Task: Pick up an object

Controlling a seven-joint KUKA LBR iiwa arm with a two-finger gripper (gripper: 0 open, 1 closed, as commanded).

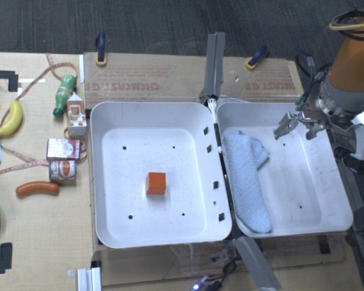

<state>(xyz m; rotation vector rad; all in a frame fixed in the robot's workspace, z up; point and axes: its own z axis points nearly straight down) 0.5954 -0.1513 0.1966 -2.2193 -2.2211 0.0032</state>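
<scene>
While the arm hangs over the right bin (327,223), near that bin's far right corner, the gripper (297,125) is seen with two dark fingers spread apart and nothing between them, so it is judged to be released and empty. Two candidates for the pick are offered. An orange block (156,183) rests alone on the floor of the left bin (109,223), a little toward the near edge of that bin and well apart from every wall. A pale blue cloth (246,180) is laid in the right bin along its left wall, its long axis running from the far edge to the near edge, with a small fold turned out toward the bin's middle at its upper part.

The cloth is by far the nearer thing: it lies just to the left of the gripper and toward the near edge, inside the same bin. The block lies well away to the left, beyond the divider (213,71) between the bins. A grasp on the cloth would call for a short move left and down; the block would call for a long traverse across the shared walls. No thing has yet been lifted
</scene>
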